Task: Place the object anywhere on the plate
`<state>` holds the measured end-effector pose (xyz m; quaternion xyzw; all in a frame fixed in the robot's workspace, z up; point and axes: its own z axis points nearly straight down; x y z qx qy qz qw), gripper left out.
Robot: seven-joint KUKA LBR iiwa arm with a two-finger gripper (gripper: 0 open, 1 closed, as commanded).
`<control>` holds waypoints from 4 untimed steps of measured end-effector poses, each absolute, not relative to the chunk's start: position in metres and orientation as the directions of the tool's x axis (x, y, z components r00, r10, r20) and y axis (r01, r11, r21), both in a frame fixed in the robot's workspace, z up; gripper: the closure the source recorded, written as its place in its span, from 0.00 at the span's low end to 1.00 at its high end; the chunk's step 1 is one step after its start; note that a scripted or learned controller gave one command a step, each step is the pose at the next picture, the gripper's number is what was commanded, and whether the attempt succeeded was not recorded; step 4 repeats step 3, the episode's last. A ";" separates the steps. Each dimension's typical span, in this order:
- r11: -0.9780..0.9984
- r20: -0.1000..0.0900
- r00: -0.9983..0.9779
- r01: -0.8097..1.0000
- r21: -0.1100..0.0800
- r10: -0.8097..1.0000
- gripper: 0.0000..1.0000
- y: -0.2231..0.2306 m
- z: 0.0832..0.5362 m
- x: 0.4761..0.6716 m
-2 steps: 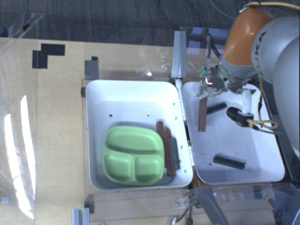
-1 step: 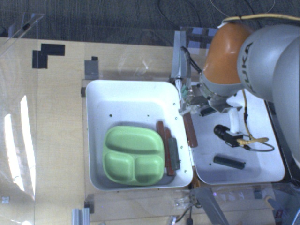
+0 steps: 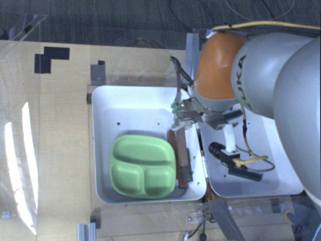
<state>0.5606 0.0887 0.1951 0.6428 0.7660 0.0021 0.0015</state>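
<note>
Not placed yet: object beside the plate, not on it.

Long brown bar (image 3: 178,157) lying lengthwise at lower centre of frame, squeezed between right rim of green plate (image 3: 143,167) and right wall of left bin (image 3: 103,134); touching the rim or just beside it, can't tell which. Right over the bar's upper end, centre frame: gripper (image 3: 181,118), opening not readable from this angle, hold on bar unconfirmed. Probably approach stage at best. Left to do: secure grasp, lift, shift toward frame left, release on any compartment.
</note>
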 end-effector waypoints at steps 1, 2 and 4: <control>0.479 -0.001 -0.479 0.878 0.007 0.878 1.00 0.125 0.243 0.514; 0.664 -0.001 -0.664 0.748 0.005 0.748 1.00 0.185 0.219 0.491; 0.663 -0.001 -0.663 0.749 0.005 0.749 0.00 0.184 0.219 0.491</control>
